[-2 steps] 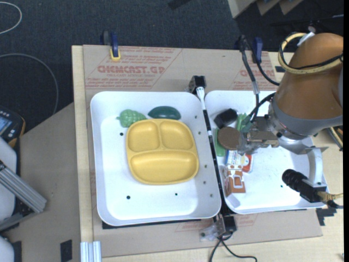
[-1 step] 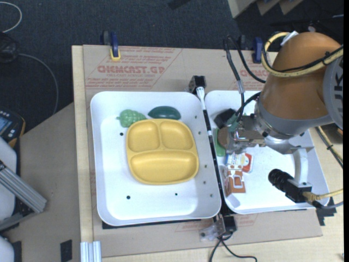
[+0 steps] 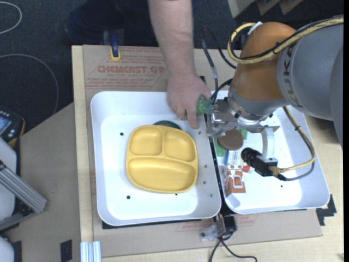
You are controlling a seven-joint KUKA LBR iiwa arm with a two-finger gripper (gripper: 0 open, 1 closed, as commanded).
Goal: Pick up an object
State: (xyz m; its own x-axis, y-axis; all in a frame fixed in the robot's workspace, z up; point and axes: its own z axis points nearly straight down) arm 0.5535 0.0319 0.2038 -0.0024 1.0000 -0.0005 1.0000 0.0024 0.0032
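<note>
Jaws (image 3: 221, 121) mostly hidden under grey wrist, state impossible to tell; green item (image 3: 204, 106) half-covered by hand (image 3: 185, 100); yellow tray (image 3: 162, 158) in left bin (image 3: 109, 146).

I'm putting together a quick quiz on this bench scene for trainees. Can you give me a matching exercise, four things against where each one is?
Things:
1. yellow divided plate
2. person's hand
3. brown round object
4. orange-and-white packet

Places:
A. at the divider between the two bins, gripping something green
B. near end of the right bin
C. middle of the left bin
D. right bin, just under the arm's wrist

Pairs: 1-C, 2-A, 3-D, 4-B
</note>
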